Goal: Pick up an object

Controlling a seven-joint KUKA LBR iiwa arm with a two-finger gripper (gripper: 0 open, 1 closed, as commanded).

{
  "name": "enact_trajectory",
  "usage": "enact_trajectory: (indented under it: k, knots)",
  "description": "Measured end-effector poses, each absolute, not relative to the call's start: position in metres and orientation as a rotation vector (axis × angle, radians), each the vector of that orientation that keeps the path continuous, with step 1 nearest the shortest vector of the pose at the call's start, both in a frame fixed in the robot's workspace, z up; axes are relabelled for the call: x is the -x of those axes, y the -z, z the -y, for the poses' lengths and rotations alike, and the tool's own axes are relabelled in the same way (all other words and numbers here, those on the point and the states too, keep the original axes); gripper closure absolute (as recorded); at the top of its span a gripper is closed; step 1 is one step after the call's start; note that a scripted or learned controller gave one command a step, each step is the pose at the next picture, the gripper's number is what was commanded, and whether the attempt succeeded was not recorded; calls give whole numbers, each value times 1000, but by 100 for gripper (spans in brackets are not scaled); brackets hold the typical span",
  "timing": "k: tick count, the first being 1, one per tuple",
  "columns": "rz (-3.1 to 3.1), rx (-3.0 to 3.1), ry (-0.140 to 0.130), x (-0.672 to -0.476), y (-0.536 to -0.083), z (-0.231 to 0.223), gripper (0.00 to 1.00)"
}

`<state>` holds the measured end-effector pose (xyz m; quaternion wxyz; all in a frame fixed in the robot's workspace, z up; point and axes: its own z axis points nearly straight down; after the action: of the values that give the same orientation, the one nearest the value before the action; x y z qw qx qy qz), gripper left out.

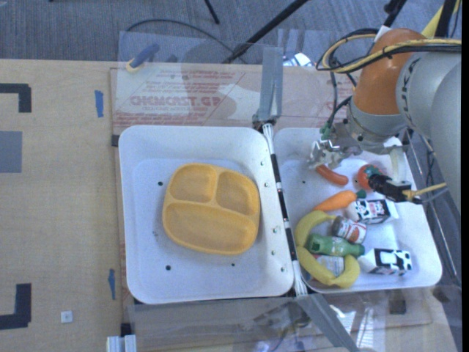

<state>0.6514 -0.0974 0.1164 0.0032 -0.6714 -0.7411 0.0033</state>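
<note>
The gripper (326, 151) hangs low at the far end of the right bin (425, 266), just above a small red chili-shaped toy (331, 174). The rig note rules out guessing here, and whether it stands wide or narrow cannot be told. Nothing is seen held.

Taking the red chili as the landmark: just on its near side lies an orange carrot (338, 200), slim and tapered; to the right of it, a red-and-green piece (368, 176) with a dark stem. Nearer the camera sit a small cow-patterned carton (372, 210), a little can (349, 230), a green bottle (333, 246) lying across a curved yellow banana (322, 259), and a second black-and-white carton (390, 259). Well to the left, in the left bin (139, 218), rests a yellow sectioned plate (211, 207) — smooth, matte plastic.

The chili looks like the nearest target. A good grasp would likely mean closing across its narrow width, centred along its length — smooth, rounded plastic may slip out if caught near a tip.
</note>
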Motion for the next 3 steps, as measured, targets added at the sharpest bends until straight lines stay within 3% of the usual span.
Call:
enact_trajectory:
  k: [1, 2, 3]
  knots:
    - [2190, 2252, -1, -642, -122, 133, 100]
    - [2190, 2252, -1, -642, -122, 133, 0]
    - [2380, 2054, 4, -609, -86, 92, 0]
